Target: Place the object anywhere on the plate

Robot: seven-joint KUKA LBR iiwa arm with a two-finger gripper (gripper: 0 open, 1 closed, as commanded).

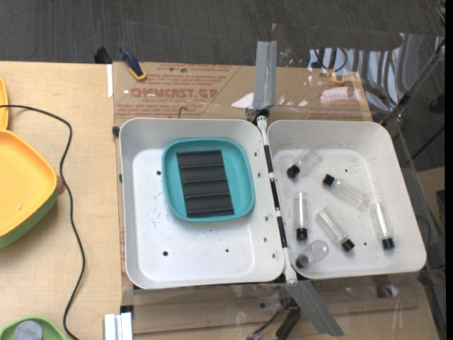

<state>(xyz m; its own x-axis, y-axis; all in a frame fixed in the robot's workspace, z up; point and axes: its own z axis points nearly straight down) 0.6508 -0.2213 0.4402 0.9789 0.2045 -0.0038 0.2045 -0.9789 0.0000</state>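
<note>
A teal square plate (pixel 209 151) with a dark ribbed insert lies in the left white bin (pixel 141 190), toward its upper middle. The right white bin (pixel 396 190) holds several clear plastic vials with black caps: one (pixel 301 214) lying upright near the left wall, one (pixel 334 230) slanted in the middle, one (pixel 383 225) near the right wall, one (pixel 345 188) higher up, and one (pixel 301 163) near the top left. A clear round cup (pixel 312 252) sits at the bin's lower left corner.
A stack of yellow dishes (pixel 21 190) sits on the wooden bench at far left, with a black cable (pixel 71 211) running past it. Cardboard (pixel 184 91) lies behind the bins. A metal post (pixel 265 76) stands at the bins' back junction.
</note>
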